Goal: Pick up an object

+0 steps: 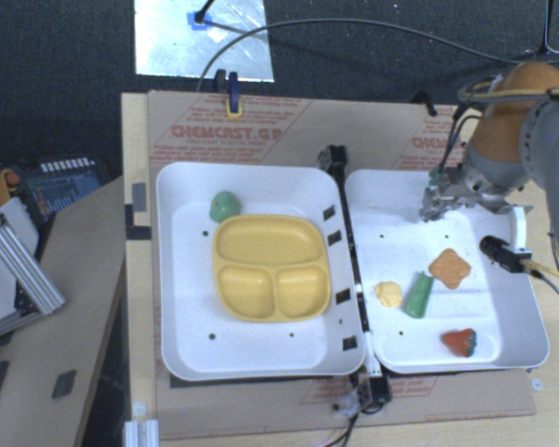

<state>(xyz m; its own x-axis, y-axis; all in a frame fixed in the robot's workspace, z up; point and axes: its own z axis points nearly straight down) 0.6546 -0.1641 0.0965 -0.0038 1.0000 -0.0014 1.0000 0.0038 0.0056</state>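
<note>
Where bins meet, glossy compartmented tray (265, 266)

Right bin (391, 194): back-left floor open, room to pass. Front half cluttered: orange cracker (449, 268), green stick (417, 295) touching yellow piece (388, 293), red item (459, 342) near front wall. Left bin (182, 250): yellow divided tray (268, 266) takes most of the floor, green lump (225, 205) just behind it; narrow margins free along walls.

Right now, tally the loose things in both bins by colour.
Green: 2, a rounded green piece in the left bin and a green stick in the right bin
Yellow: 2, the yellow divided tray and a pale yellow lump
Orange: 1, an orange square piece
Red: 1, a red piece
Total: 6
</note>
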